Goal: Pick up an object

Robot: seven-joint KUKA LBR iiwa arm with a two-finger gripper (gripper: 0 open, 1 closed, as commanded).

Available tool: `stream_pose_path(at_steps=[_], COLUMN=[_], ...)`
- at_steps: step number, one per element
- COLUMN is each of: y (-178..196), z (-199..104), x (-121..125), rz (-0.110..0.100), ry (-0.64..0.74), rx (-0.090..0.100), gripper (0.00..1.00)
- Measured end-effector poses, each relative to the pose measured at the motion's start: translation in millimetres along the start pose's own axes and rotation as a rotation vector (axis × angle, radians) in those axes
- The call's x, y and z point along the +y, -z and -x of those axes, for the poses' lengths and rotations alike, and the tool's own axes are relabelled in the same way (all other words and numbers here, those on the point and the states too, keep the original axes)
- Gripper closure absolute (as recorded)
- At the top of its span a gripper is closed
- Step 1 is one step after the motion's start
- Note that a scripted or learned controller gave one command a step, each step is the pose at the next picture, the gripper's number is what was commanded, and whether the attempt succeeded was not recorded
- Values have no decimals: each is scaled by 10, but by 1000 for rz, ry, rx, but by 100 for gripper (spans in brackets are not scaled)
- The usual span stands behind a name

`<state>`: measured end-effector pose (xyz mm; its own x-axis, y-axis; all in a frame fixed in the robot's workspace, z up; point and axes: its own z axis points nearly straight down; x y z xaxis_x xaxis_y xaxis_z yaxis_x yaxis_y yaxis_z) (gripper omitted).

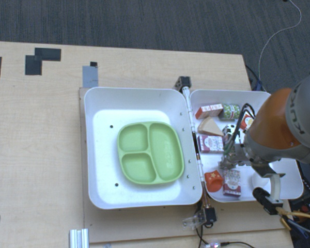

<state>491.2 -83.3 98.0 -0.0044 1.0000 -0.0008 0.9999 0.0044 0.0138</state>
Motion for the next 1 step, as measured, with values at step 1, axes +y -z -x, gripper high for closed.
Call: stream_pose_path(at_steps=[1], y=[0], z=[0], x=[-1], rz=[0], ry=[0], rx=[0], gripper=[0])
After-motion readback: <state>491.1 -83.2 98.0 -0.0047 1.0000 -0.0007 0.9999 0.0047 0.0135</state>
